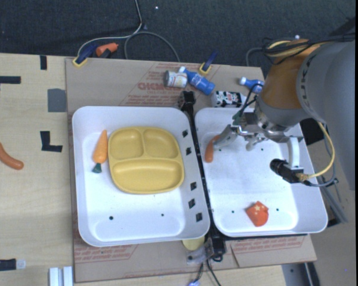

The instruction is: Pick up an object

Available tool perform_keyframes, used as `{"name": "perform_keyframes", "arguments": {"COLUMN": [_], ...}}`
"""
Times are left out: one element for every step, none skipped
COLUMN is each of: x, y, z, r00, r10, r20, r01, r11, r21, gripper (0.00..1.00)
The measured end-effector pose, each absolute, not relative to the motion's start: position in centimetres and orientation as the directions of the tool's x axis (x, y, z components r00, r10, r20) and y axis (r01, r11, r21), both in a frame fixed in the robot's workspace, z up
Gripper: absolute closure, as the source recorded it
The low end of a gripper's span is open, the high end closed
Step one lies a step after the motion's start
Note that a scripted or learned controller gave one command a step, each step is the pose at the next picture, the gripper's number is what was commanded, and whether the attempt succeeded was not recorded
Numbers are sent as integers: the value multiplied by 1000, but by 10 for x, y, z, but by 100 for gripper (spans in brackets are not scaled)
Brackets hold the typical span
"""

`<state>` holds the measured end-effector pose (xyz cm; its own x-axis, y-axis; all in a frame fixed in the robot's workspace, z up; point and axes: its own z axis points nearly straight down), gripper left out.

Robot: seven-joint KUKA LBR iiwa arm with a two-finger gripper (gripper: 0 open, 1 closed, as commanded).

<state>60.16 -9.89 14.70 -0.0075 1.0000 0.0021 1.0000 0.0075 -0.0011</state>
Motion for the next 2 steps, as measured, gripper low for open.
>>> {"name": "perform_keyframes", "arguments": {"x": [647,664], "y": [-98,-95], "z": [82,85], "r00": [-4,-3], "r10": [1000,1000], "r20": [-1,-2], "r01": [1000,1000], "r11": [4,3], "r21": [1,-3], "gripper": [0,0]}}
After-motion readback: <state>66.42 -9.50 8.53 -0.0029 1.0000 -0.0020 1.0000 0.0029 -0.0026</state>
